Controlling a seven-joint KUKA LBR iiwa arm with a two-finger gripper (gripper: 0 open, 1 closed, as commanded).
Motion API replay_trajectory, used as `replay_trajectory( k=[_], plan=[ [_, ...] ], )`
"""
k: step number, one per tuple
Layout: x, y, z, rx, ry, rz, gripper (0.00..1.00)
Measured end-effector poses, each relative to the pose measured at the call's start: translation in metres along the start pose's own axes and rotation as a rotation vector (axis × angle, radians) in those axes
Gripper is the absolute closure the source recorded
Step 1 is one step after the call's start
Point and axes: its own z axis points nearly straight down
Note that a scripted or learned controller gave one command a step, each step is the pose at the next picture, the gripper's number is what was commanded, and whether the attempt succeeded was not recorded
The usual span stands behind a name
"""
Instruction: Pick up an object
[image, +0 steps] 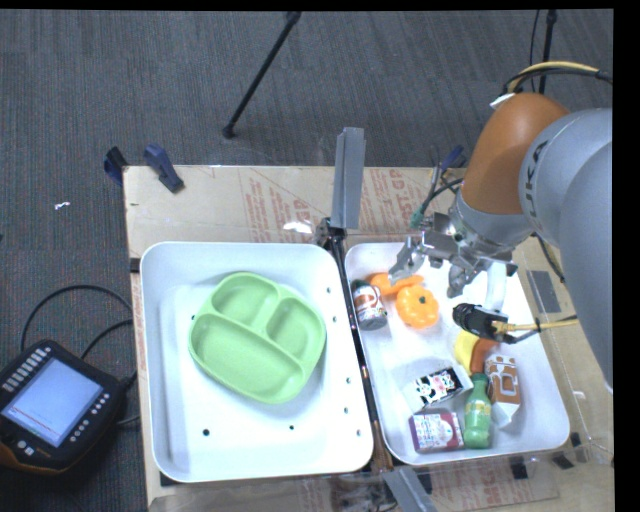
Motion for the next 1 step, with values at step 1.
replay_trajectory(
  k=[1],
  plan=[
    [-0.0539,-0.01,0.1007,0.004,0.0,0.108,0.0]
  ],
)
